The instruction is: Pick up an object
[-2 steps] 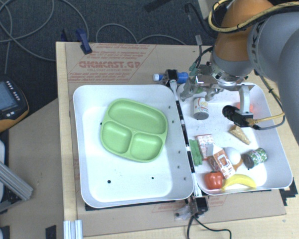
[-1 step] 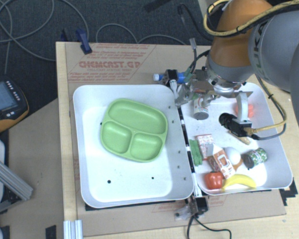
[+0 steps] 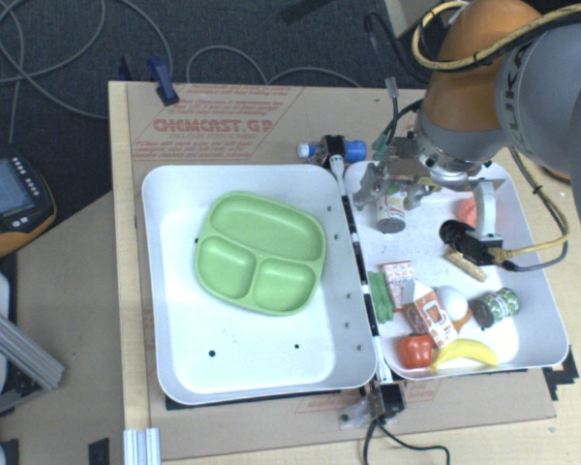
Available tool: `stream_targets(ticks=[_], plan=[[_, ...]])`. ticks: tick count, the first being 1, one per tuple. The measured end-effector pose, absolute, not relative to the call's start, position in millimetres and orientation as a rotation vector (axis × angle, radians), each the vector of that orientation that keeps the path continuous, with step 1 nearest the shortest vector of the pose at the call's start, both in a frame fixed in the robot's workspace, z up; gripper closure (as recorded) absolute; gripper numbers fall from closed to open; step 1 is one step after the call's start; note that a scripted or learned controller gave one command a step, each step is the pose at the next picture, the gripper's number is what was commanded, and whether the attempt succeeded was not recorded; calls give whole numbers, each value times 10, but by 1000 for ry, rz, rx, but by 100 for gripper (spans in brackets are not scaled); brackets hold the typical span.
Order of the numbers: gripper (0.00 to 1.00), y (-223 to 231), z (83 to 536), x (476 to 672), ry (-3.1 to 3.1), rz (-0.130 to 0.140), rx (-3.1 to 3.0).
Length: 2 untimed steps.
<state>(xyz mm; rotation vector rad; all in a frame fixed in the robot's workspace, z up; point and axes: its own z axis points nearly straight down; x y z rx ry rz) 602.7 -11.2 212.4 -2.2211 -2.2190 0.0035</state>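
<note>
My gripper (image 3: 391,197) hangs over the back left corner of the right bin (image 3: 554,339). A small tilted can (image 3: 391,217) with a grey end and a red and white label sits between its fingers, and the gripper is shut on it. Further forward in the same bin lie a red tomato (image 3: 416,350), a yellow banana (image 3: 465,354), a dark green can (image 3: 494,306), a brown box (image 3: 433,315), a small patterned carton (image 3: 400,281) and a white egg-like thing (image 3: 455,303). A salmon-coloured object (image 3: 476,208) lies at the back, partly behind the wrist.
The left bin (image 3: 174,342) holds a green divided plate (image 3: 261,252). A green stick (image 3: 380,294) lies along the right bin's left wall. A blue and white fitting (image 3: 334,149) sits on the board behind the bins. Cables run across the dark floor beyond.
</note>
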Motion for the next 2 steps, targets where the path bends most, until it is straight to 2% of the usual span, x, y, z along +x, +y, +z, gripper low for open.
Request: stream_targets(ticks=[1,2], plan=[[100,120,2266,5762,-2221,2,-2218],[100,343,2215,5766,-2221,3,-2218]])
